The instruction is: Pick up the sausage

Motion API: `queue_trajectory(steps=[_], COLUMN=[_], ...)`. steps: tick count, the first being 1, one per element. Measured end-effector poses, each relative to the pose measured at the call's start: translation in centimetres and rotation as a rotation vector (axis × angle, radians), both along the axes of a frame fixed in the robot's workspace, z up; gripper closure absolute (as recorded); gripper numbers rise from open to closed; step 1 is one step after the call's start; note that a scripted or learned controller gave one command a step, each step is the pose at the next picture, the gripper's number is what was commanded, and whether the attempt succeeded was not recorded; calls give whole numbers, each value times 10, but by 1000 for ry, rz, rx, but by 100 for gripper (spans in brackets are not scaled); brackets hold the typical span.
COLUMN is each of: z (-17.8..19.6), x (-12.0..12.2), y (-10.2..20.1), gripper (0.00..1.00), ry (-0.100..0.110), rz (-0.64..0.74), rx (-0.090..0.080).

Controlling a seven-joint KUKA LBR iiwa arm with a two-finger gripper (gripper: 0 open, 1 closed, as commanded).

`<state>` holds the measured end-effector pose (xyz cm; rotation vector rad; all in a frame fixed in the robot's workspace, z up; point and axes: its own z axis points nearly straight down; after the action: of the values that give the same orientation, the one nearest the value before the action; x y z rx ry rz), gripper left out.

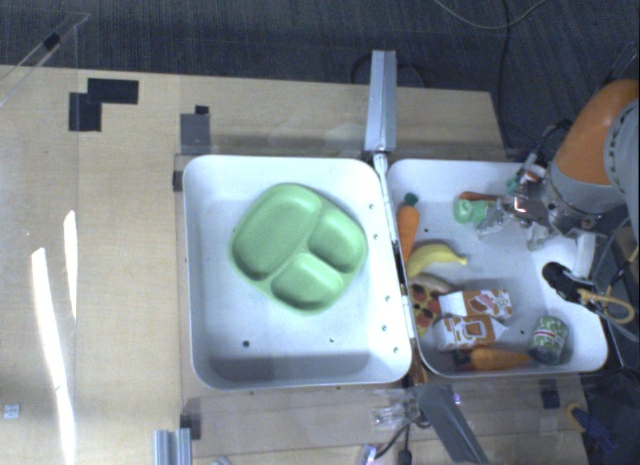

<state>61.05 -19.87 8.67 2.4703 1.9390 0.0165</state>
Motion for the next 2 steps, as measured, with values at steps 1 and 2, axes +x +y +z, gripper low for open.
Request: queue_trajectory(steps=[1, 2], z=[1, 41], x=[-65, 18], y=[14, 10], gripper=[0, 0], ry=[0, 6], rz=[-2, 3], rx=[-5, -7])
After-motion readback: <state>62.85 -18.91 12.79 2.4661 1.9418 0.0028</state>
